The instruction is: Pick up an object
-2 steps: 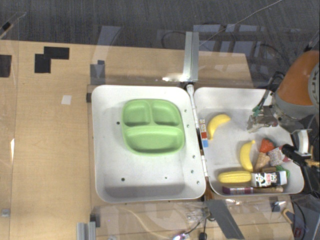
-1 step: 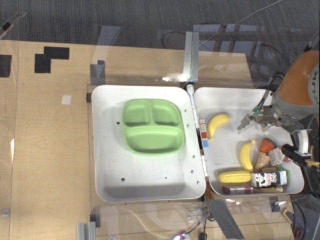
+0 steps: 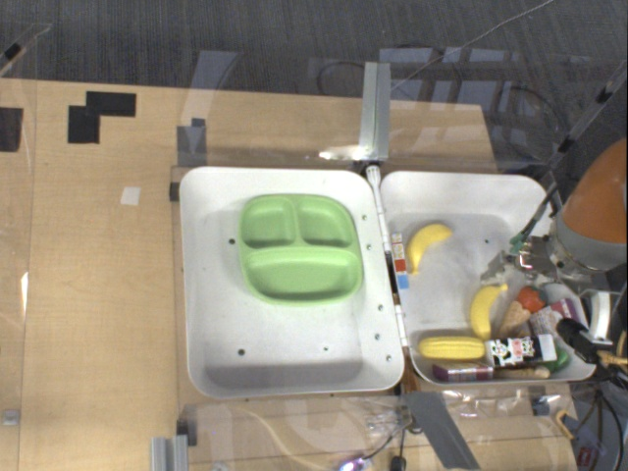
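Note:
The right bin (image 3: pixel 451 199) holds a yellow banana (image 3: pixel 427 243) near its left wall. A second banana (image 3: pixel 484 308) lies further right, and a long yellow piece (image 3: pixel 451 347) lies along the front. Packed at the front right are a red item (image 3: pixel 531 299), a brown cone-shaped piece (image 3: pixel 513 315), a black-and-white carton (image 3: pixel 517 351) and a purple stick (image 3: pixel 461 371). My gripper (image 3: pixel 528 259) hangs over the bin's right side, just above the red item and the second banana. The grey wrist with its orange band (image 3: pixel 601 204) rises behind it.
The left bin (image 3: pixel 211 341) holds a green divided plate (image 3: pixel 298 247). A metal divider post (image 3: pixel 376 106) stands behind the two bins. Cables (image 3: pixel 579 420) and the arm's body crowd the right edge. Bare wooden bench (image 3: pixel 88 292) stretches to the left.

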Controlling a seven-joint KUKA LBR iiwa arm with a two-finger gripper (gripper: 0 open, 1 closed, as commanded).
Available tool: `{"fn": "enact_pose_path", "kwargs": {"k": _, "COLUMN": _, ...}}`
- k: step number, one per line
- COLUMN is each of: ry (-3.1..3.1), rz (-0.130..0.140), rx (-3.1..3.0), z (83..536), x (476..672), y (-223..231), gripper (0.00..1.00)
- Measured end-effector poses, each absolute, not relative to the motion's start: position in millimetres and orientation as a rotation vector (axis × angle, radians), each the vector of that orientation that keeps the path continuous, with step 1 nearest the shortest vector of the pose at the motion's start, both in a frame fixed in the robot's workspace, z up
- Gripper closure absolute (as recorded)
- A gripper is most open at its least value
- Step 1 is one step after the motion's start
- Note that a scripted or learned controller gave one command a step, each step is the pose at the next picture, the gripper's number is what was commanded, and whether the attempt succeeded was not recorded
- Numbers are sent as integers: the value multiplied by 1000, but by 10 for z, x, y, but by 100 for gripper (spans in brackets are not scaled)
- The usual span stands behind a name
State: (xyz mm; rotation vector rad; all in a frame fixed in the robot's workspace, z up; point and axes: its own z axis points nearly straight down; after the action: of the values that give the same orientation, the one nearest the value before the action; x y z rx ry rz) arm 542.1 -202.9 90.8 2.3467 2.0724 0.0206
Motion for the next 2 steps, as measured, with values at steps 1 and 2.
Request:
{"fn": "enact_pose_path", "kwargs": {"k": 1, "ry": 2071, "rz": 29, "rx": 2341, "z": 1030, "x": 5448, "y": -2019, "gripper": 100}}
{"fn": "enact_pose_path", "kwargs": {"k": 2, "ry": 2072, "rz": 28, "rx": 2341, "z": 1030, "x": 5447, "y": -2020, "gripper": 0}}
